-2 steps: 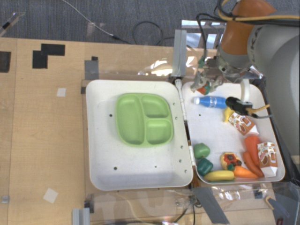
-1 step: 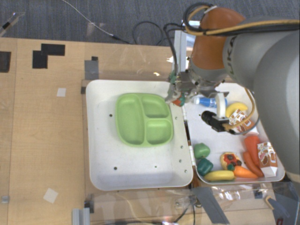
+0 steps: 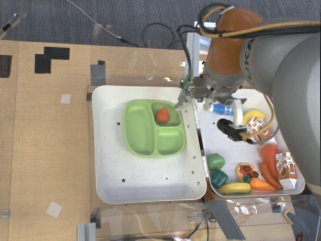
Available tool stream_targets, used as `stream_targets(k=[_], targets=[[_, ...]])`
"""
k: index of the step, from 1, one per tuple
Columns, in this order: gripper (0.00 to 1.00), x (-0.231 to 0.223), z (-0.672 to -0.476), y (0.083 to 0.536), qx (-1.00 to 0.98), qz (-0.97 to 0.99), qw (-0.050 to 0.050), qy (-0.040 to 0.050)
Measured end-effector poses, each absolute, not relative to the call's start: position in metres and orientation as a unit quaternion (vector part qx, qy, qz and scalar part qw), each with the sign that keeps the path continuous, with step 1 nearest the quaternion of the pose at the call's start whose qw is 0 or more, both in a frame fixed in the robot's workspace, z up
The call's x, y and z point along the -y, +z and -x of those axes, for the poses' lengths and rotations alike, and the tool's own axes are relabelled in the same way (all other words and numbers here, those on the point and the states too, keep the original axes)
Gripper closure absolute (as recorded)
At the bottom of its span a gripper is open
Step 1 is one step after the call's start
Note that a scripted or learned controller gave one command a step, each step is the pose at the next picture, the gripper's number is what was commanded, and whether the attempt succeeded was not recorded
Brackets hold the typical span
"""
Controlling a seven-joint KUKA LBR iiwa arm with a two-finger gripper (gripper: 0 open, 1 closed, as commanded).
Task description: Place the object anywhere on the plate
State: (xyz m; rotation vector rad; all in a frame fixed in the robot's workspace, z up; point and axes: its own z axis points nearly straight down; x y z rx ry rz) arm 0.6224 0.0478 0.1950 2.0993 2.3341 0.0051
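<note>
A green divided plate lies in the left white bin. A small red, round object rests in the plate's upper right compartment. My gripper hangs below the orange wrist band, over the rim between the two bins. It is just right of and slightly above the red object, and I see nothing held in it. The grey arm covers the upper part of the right bin.
The right bin holds several toy foods: a yellow banana, two green peppers, carrots, a blue bottle and a small carton. Cables trail across the bench behind the bins.
</note>
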Motion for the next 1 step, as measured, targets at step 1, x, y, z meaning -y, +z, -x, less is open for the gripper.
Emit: stream_targets(k=[1], targets=[[0.00,-0.1222,-0.6101,0.2626,-0.696,-0.718,0.001,0.0040]])
